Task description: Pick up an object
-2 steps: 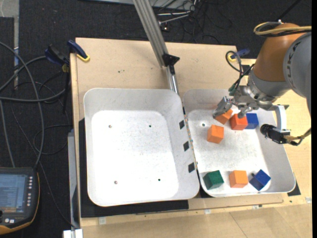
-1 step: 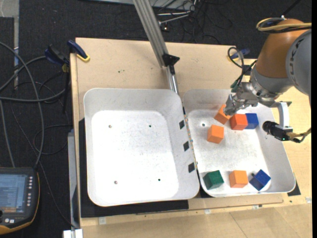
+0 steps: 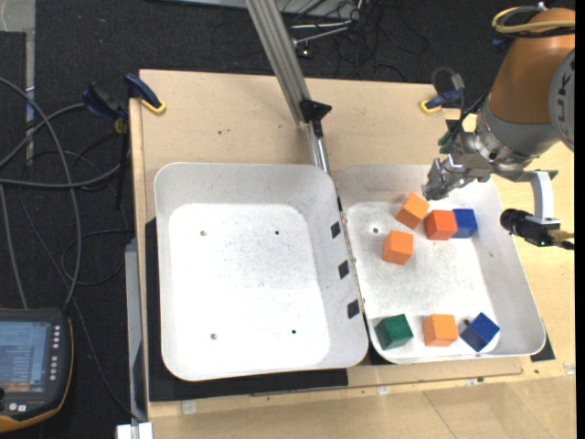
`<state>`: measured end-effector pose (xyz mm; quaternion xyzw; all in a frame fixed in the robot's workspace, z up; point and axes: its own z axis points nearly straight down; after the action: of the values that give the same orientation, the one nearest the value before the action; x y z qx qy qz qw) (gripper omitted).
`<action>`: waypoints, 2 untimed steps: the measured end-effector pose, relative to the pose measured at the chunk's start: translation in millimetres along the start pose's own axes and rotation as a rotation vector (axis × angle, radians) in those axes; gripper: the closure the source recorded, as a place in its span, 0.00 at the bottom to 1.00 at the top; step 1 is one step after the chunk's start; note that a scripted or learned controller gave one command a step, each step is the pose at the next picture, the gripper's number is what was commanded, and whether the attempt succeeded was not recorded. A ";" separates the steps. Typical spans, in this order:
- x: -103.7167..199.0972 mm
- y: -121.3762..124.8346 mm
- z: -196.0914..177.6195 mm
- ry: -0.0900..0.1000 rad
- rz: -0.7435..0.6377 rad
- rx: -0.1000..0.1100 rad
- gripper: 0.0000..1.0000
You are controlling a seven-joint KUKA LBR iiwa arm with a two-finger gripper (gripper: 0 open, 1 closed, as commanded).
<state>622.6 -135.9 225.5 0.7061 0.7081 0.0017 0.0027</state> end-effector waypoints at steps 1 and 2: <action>-0.2 2.0 -54.0 -0.001 0.000 -0.002 1.00; 44.6 -8.5 -44.4 0.003 -0.004 0.008 1.00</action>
<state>613.7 -91.3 269.8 0.7049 0.7093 0.0000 -0.0009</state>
